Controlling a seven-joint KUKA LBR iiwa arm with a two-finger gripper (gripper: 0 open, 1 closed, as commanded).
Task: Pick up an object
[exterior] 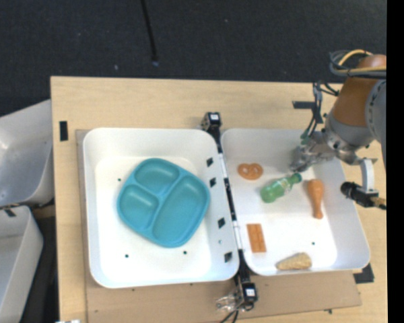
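The green bottle (279, 188) lies tilted in the right bin (337, 247), neck under the gripper (303, 155) (jaws' state I cannot tell). It looks light, stiff, slippery plastic; best gripped across the body.

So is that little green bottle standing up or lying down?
Lying down. The green bottle rests on its side on the floor of the right bin, its narrow end pointing up-right toward the tool.
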